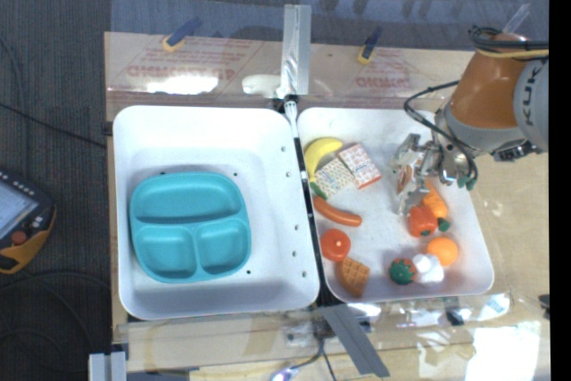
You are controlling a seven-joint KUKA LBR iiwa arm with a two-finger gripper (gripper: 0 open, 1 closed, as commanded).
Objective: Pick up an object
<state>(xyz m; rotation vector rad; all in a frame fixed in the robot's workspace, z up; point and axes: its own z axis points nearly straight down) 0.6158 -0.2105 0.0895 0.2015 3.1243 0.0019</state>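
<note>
Two white bins side by side mid-frame. Left bin (pixel 134 125) holds a teal divided tray (pixel 189 225), lying flat. Right bin (pixel 379 125) holds the toy food. My arm (pixel 491 98) comes in from the right edge, upper right of the frame. My gripper (pixel 412 177) hangs over the right bin's middle-right, just above an orange carrot-like piece (pixel 426 214); whether the fingers are wide or narrow, I cannot tell. Banana (pixel 321 152) sits upper left of that bin, two printed boxes (pixel 348 169) just beside it, sausage (pixel 337 212) below them. Tomato (pixel 335 244) and waffle (pixel 354 275) lower left. Orange fruit (pixel 443 251) lower right, a green-and-red piece (pixel 401 270) near it.
</note>
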